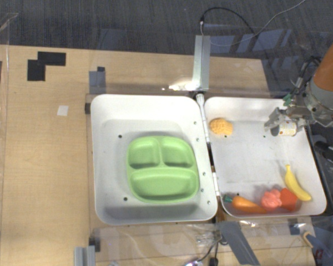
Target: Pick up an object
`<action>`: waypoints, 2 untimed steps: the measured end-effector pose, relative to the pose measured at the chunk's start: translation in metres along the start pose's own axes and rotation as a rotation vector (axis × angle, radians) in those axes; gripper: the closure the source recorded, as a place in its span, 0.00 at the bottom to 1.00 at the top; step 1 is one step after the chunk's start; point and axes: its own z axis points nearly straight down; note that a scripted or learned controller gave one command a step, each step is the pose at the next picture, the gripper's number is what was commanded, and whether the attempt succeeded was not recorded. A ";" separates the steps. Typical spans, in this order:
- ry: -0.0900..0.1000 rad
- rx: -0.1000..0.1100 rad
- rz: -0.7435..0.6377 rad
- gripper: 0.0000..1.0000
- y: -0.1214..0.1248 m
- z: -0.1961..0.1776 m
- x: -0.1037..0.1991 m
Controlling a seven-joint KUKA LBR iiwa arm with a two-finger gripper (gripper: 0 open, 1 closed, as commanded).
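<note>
Near edge of the table (39, 165): light wood surface, with grey metal brackets below the bins.

Right bin (250, 165), near wall: four toy food items grouped along it. An orange carrot (245, 204) lies flat at the near-left corner. Just beside it, to its right, a pink lumpy item (271, 199) touches a red-orange item (289, 198). A yellow banana (297, 184) lies at a slant against the right side of that group, its far tip pointing toward the middle of the bin.

Left bin (108, 148): a green divided plate (162, 168) sits flat near the centre, with two small compartments on its far side and one wide compartment on its near side. Nothing lies in any compartment.

Far part of right bin: a small yellow-orange bumpy ball (221, 127) rests alone near the divider between the bins, well apart from the near group.

Claw (281, 127): over the far-right part of the right bin, reached in from the right, with the grey arm (327, 96) and its orange band above it. Cannot tell whether it is spread or pressed together; nothing is visible in it. It is well apart from the banana and from the ball.

Far side: a grey upright post (202, 62) stands at the junction of the bins, with a black cable (233, 16) looping behind it. Black tape marks (44, 64) sit on the far-left table.
</note>
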 end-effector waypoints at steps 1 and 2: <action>0.004 -0.002 0.040 0.00 0.064 0.081 0.001; 0.001 -0.008 0.030 1.00 0.066 0.068 0.003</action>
